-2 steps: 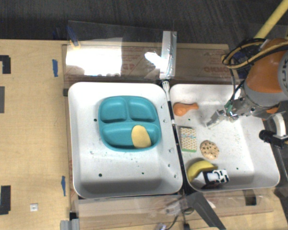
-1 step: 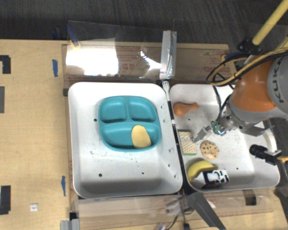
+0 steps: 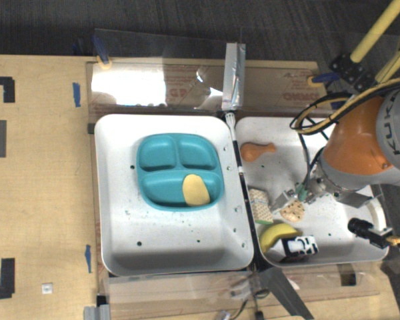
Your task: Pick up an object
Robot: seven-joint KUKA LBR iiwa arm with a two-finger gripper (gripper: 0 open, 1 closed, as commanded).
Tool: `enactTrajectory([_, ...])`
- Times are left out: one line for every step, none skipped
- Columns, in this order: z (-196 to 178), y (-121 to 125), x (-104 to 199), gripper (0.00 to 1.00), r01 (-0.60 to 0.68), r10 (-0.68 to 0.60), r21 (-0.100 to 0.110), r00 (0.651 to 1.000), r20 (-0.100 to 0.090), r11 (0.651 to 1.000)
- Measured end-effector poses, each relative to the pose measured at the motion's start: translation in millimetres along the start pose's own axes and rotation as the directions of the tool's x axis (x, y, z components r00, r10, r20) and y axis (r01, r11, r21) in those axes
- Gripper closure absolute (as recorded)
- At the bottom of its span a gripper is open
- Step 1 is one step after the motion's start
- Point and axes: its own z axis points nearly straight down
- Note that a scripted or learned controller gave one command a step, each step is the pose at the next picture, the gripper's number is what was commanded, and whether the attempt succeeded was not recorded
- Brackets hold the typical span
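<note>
My gripper [image 3: 299, 194] is low in the right bin [image 3: 333, 235], hanging from the orange-banded wrist [image 3: 359, 141]. Its tip sits just above a round tan cracker [image 3: 293, 211] and to the right of a pale waffle-like piece [image 3: 258, 204]. An orange carrot-shaped toy [image 3: 257, 151] lies at the bin's far left. A yellow banana [image 3: 277, 233] and a black-and-white object [image 3: 300, 246] rest at the near edge. In the left bin [image 3: 120, 212] a teal divided plate [image 3: 161, 157] holds a yellow oval item [image 3: 196, 190].
A raised divider [image 3: 241, 179] separates the two bins. A clear plastic wall [image 3: 160, 79] and a metal post [image 3: 233, 72] stand behind them. Cables [image 3: 320, 109] loop near the arm at the right. Wooden bench surface [image 3: 33, 179] lies to the left.
</note>
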Motion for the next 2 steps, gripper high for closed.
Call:
enactTrajectory([-0.9,-36.7,23.3,0.0,-0.021,0.021,-0.002,1.0,0.002,1.0])
enactTrajectory([-8.3,-35.3,22.5,1.0,-0.023,0.023,-0.003,1.0,0.002,1.0])
